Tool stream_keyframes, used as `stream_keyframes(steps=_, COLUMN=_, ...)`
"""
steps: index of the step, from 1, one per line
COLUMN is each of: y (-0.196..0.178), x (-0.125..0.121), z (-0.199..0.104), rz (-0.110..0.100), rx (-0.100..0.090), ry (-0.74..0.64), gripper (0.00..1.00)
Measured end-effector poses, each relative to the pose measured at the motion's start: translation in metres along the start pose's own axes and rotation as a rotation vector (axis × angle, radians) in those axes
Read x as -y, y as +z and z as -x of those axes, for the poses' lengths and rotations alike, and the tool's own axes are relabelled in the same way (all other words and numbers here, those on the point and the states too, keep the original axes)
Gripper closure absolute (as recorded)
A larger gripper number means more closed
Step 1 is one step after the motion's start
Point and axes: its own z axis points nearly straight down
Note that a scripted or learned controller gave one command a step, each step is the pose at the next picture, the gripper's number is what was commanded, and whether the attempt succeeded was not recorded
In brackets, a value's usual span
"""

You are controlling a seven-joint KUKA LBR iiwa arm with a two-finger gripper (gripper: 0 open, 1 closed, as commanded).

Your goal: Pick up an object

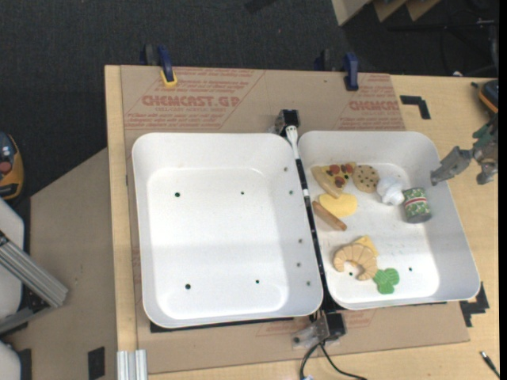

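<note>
The right bin holds several toy foods: a pizza slice, a cookie, a yellow piece on a brown stick, a croissant and a green broccoli piece. A white bottle lies against a green can. My gripper hangs at the view's right edge, above the right bin's outer rim and to the right of the can. Its fingers are spread open with nothing between them.
The left bin sits beside the right one on a brown board, held by two blue clamps at the back. A black clip stands where the bins meet at the back.
</note>
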Motion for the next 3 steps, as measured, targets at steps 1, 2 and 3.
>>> stream_keyframes(steps=1, y=0.134, x=0.047, z=-0.032, rz=-0.017, rx=-0.008, ry=0.001, gripper=0.0)
stream_keyframes(steps=2, y=0.138, x=0.03, z=-0.111, rz=-0.004, rx=-0.006, ry=-0.008, gripper=0.0)
stream_keyframes(steps=3, y=0.191, x=0.02, z=-0.124, rz=-0.005, rx=-0.002, ry=-0.001, gripper=0.0)
